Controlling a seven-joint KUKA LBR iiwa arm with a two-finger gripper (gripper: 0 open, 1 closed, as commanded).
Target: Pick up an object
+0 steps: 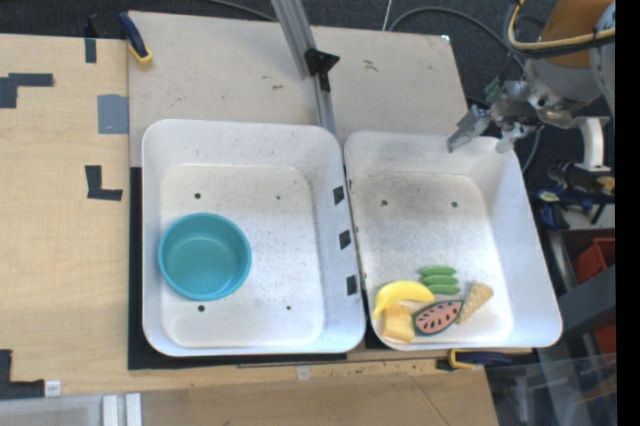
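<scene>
At the lower right of the frame, toy foods are lying clustered in the right bin (pixel 520 214): a banana (pixel 400 295), a watermelon slice (pixel 437 318), a green pea pod (pixel 437 273) and a cone-like piece (pixel 476 297), touching or nearly so. Lower left, a teal bowl (pixel 204 256) is sitting in the left bin (pixel 240 139). A metal pole (pixel 290 4) is slanting across the upper centre. At upper right, the gripper (pixel 482 137) is hovering over the right bin's far rim, fingers spread open, gripping nothing, well apart from the foods.

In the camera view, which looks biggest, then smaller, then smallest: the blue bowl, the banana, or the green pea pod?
1. blue bowl
2. banana
3. green pea pod
</scene>
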